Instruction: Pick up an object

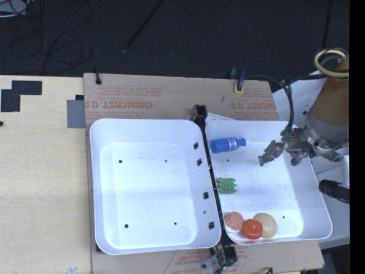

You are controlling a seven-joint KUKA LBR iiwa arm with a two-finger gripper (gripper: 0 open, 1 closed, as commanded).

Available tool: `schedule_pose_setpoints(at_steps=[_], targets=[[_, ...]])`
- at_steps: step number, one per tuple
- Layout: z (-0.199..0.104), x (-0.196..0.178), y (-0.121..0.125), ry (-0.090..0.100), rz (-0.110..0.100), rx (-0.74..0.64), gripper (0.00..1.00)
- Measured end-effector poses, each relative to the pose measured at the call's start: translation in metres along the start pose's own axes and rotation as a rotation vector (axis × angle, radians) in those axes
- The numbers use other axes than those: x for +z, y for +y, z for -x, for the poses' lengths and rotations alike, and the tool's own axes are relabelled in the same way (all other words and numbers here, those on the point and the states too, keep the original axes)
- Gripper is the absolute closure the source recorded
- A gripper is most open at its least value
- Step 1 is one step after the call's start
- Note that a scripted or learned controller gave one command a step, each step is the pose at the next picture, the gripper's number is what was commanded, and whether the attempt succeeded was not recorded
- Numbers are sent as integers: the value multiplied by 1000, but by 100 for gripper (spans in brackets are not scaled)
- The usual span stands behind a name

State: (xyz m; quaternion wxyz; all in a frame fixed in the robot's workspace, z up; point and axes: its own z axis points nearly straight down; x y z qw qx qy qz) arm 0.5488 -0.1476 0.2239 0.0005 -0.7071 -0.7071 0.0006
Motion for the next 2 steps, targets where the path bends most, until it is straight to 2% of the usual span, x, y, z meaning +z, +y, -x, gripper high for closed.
schedule_pose_setpoints(at_steps=[1, 2], targets=[[46, 49, -61, 2, -8, 6, 0], [45, 36, -58, 2, -3, 5, 100]])
